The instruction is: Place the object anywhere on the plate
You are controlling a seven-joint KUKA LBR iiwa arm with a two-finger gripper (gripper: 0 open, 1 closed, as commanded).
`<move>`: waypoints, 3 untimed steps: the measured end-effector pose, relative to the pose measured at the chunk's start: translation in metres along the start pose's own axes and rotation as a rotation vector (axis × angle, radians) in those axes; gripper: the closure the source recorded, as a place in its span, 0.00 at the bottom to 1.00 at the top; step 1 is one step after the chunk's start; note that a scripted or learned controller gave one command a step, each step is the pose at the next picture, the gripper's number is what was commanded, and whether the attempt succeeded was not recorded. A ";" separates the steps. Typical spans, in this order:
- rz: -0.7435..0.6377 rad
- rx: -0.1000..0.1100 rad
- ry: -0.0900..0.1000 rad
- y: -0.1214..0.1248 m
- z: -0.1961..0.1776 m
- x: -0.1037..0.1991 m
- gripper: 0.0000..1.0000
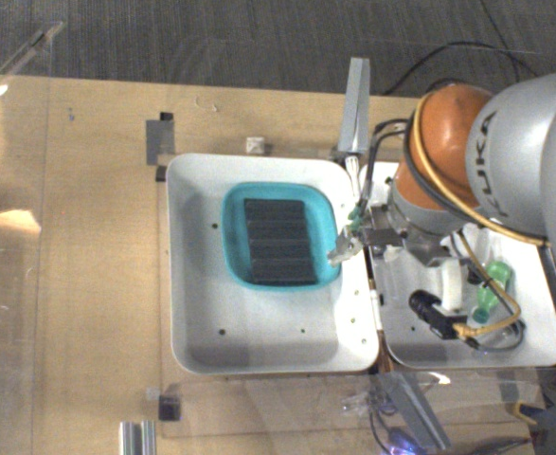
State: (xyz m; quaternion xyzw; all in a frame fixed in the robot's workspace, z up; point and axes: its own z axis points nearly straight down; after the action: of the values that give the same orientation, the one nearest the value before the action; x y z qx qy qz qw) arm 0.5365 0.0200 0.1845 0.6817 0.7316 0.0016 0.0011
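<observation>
Hugging plate (279, 236) rim: gripper (346, 245)

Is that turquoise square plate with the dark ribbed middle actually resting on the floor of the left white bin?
Touching. The camera view shows the turquoise square plate lying flat on the left white bin floor, with no visible gap or tilt.

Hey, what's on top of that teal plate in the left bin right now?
The teal plate shows a dark ribbed rectangle across its middle. The arm overlaps only the plate's right rim; whatever lies beneath the arm in the right bin is covered.
</observation>
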 end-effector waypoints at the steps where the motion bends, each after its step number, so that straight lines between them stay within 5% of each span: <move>1: 0.000 0.000 0.000 0.000 0.000 0.000 0.00; 2: -0.002 -0.005 0.001 0.002 -0.011 0.001 1.00; 3: -0.002 -0.005 0.001 0.002 -0.011 0.001 0.00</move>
State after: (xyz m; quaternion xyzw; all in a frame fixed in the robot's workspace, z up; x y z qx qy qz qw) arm 0.5387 0.0207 0.1954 0.6811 0.7322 0.0035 0.0024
